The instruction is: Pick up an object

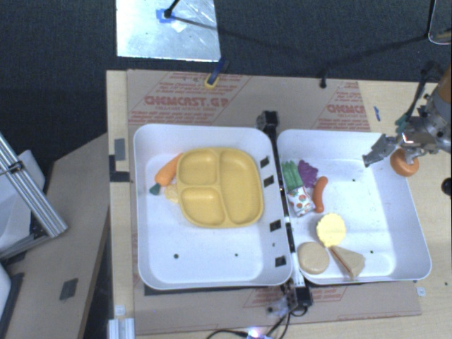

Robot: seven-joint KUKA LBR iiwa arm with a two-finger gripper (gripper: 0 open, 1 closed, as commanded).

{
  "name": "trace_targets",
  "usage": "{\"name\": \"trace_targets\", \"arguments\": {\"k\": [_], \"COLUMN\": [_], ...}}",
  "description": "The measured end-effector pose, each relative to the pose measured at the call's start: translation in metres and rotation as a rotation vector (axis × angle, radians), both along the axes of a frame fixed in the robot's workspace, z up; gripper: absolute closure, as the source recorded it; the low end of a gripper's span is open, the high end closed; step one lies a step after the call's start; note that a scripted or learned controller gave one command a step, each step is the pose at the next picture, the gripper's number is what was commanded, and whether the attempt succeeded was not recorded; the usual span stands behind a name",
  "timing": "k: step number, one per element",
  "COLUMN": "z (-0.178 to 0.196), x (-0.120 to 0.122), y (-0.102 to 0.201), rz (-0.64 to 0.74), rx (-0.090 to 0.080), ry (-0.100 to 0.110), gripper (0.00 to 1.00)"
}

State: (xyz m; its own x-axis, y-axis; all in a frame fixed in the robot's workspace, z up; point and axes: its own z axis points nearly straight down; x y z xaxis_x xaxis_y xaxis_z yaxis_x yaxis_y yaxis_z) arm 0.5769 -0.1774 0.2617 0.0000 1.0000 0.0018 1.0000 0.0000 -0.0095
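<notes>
At the near edge of the right bin (409, 260), three pieces of toy food are lying close together: a round tan bun (314, 258), a wedge-shaped sandwich piece (349, 262) touching its right side, and just behind them a flat yellow disc (330, 228) with a wavy edge. Further in, along the left wall of this bin, a small white box (301, 202) with red marks is sitting, and an orange-red sausage (320, 193) is lying just beside it on the right. Behind these, a green vegetable (290, 174) and a bunch of purple grapes (307, 171) are resting side by side.

The left bin (152, 260) is holding a yellow plate (217, 187) with three compartments; it is looking smooth, with rounded corners, and is sitting a little tilted. An orange carrot (167, 170) with a green end is lying against the plate's left edge, and a small pale yellow piece (171, 193) is showing partly under the same edge.

Both bins are shallow, white and smooth, and they are standing on a brown board (191, 97) with red print, on the worktop (78, 189).

At the far right, the tool (381, 150) is hanging over the far right part of the right bin, well apart from the toy food. I cannot tell if it is apart or together. An orange ball (405, 164) is sitting at the bin's right rim beside it.
</notes>
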Motion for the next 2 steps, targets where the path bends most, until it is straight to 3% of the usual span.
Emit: {"name": "trace_targets", "arguments": {"k": [1,2], "z": [0.007,-0.035], "x": [0.002,0.007], "y": [0.0,0.0], "rz": [0.003,0.002], "rx": [-0.002,-0.002], "ry": [-0.011,-0.01], "gripper": [0.0,0.0]}}
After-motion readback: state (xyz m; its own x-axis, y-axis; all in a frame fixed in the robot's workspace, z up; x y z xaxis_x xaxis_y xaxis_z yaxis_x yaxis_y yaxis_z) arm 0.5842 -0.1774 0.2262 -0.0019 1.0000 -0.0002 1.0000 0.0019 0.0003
